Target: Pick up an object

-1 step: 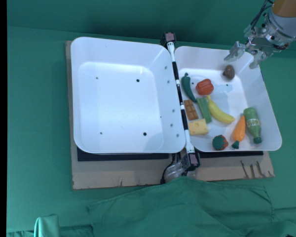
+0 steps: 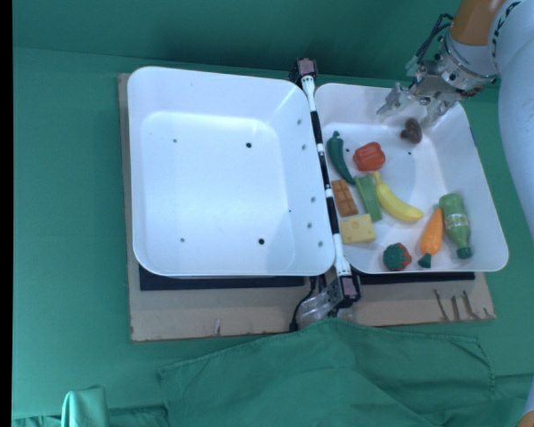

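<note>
Tool [image 2: 416,101] fingers spread wide, empty, above the dark brown object [image 2: 411,132] at the right bin's [image 2: 489,229] 12 o'clock; descend centred, then close

No writing can be read anywhere — the green bottle's [image 2: 456,224] label is too small.

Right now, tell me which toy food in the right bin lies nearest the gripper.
The small dark brown piece, alone near the bin's far edge, just below the gripper. The red pepper and green chilli lie farther toward the bin's middle.
</note>
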You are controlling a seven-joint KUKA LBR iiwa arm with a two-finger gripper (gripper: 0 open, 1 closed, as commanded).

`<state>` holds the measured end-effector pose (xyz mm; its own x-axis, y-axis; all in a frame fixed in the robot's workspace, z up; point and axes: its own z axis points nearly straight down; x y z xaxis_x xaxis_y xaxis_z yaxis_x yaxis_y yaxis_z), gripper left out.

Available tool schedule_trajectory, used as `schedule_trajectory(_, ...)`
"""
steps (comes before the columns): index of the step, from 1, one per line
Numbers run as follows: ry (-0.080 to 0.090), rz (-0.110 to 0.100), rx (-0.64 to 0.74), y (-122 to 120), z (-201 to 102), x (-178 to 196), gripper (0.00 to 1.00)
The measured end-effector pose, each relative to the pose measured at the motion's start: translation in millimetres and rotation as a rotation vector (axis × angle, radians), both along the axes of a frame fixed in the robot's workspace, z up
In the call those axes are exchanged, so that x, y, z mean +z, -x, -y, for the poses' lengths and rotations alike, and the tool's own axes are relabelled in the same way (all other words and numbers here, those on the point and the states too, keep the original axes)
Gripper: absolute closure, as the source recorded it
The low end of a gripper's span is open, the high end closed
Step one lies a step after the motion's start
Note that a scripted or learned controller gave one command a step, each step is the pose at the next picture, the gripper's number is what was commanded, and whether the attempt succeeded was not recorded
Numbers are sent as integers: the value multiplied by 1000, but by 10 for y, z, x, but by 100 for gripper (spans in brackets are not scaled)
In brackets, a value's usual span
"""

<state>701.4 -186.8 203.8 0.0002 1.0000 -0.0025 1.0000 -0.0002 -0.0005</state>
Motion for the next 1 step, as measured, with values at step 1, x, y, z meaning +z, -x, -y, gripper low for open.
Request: schedule_trajectory(1,6,13,-3,-12,12,195,100)
